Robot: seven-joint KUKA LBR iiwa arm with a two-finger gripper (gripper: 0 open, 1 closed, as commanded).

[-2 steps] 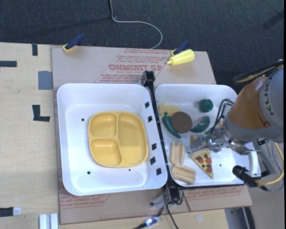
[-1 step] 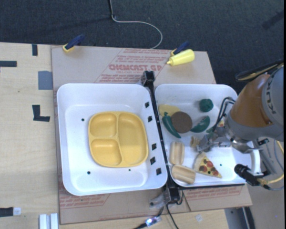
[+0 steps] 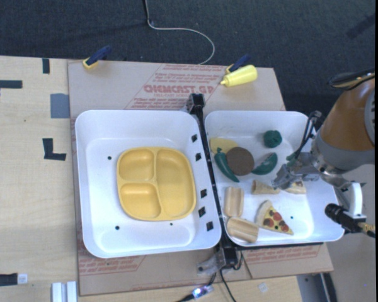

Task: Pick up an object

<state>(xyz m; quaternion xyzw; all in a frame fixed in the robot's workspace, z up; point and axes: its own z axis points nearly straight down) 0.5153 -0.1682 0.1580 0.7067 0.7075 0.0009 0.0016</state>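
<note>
Two white bins (image 3: 88,168) sit on brown cardboard (image 3: 113,87) printed with red lettering. A yellow divided plate (image 3: 156,184) lies in one. The other has a brown disc (image 3: 240,160), green pieces (image 3: 272,138), tan bread (image 3: 234,201) and a pizza slice (image 3: 274,219) with red dots. The arm (image 3: 349,128) is grey and orange.

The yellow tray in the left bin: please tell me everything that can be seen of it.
The yellow tray is a rounded square dish that looks like smooth plastic. Raised ridges divide it into three compartments: one long compartment on its right side and two smaller ones on its left. All three hold nothing. It lies flat, right side up and slightly turned, near the middle of the left bin, resting on the white floor. Nothing else touches it; the gripper is over the right bin.
</note>
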